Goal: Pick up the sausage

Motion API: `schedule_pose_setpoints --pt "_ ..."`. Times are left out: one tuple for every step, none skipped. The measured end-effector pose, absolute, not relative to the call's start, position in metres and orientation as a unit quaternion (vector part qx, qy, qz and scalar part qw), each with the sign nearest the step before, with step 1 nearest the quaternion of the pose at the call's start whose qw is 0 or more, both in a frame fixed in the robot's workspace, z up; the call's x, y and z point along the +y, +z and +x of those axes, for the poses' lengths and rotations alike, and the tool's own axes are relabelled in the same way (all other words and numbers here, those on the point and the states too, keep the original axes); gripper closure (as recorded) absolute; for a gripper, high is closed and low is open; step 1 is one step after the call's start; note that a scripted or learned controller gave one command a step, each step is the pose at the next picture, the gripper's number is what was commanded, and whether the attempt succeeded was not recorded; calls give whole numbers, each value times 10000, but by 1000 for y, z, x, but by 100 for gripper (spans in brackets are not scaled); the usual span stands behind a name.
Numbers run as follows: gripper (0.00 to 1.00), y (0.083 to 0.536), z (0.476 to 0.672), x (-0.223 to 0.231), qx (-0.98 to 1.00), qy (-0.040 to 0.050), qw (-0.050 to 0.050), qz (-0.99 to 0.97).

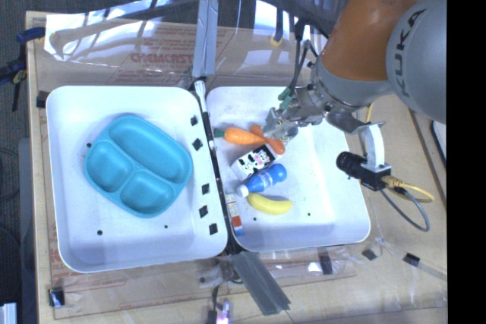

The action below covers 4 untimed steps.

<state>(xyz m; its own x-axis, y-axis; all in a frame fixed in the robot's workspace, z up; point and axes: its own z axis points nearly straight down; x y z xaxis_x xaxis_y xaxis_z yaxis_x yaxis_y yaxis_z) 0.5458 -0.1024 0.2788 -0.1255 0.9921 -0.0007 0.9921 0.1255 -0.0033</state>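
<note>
The sausage point(271, 141) is a short reddish-orange piece lying in the right bin point(334, 209), just right of an orange carrot point(241, 136) and touching it. My gripper point(282, 122) hangs low over the sausage's upper right end and hides part of it. The arm's grey wrist and orange band reach in from the upper right.
Below the sausage lie a black-and-white toy point(255, 159), a blue bottle point(266, 177) and a yellow banana point(271, 203). The left bin point(68, 231) holds a blue divided plate point(138, 164). A black cable fitting point(363, 169) sits at the right bin's right edge.
</note>
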Motion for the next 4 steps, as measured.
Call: schedule_pose_setpoints --pt "100 287 559 -95 -7792 5 -7 -6267" --pt "100 297 559 -96 -7803 10 -11 -6254" --pt "100 307 560 -95 -7816 17 -11 -6238" --pt "100 316 560 -95 -7829 22 -12 -6222"
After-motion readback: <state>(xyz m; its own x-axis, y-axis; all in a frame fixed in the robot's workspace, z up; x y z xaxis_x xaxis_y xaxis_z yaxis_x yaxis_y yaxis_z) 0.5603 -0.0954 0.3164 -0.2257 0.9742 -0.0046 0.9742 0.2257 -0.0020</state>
